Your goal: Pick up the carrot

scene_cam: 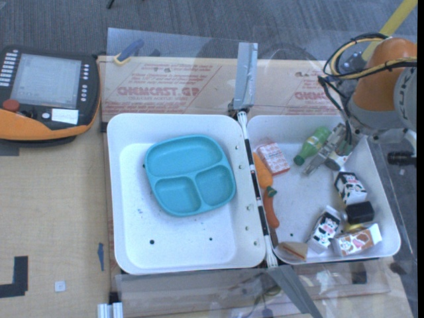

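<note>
Cardboard (165, 85) printed "CHEMCAST GP", carrot (271, 212) by bin divider, pincer (322, 159) spread.

Count from here: 2 white bins, left bin (126, 197) and right bin (384, 197). 1 teal divided plate (190, 175). 1 carrot (271, 211). 1 green bottle (311, 145). 2 cow-print cartons (349, 186) (324, 228). 1 pink wrapped pack (273, 158). 1 black block (360, 212). 1 arm, 1 gripper (324, 159). 1 teach pendant (46, 93) off to the side.
</note>
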Robot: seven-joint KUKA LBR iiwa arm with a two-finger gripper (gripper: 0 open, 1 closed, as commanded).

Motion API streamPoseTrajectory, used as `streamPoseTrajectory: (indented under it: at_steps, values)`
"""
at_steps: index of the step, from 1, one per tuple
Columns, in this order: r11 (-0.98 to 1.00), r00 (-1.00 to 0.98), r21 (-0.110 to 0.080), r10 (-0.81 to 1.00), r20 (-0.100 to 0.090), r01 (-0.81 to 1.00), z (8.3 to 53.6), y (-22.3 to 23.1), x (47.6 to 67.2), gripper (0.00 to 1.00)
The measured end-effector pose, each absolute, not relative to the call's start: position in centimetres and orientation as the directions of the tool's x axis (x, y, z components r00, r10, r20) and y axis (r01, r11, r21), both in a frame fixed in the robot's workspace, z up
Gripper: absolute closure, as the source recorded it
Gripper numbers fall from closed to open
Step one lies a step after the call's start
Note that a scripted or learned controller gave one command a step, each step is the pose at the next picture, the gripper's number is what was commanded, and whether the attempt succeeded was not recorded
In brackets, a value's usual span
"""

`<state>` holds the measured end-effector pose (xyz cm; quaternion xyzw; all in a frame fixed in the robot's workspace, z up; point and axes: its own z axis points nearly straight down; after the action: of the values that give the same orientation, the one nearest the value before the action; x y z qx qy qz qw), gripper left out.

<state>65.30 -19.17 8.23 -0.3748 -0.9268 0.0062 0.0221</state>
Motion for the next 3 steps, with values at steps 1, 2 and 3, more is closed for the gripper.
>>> streamPoseTrajectory:
  at_steps: [1,2,3]
  values:
    - [0.721,-0.721,-0.001,0.693,-0.011,0.693,9.9,-19.1,66.4,1.0]
    - [0.721,-0.721,-0.001,0.693,-0.011,0.693,9.8,-19.1,66.4,0.0]
    - [0.53,-0.53,-0.008,0.848,0.004,0.848,8.5,-19.5,65.9,0.0]
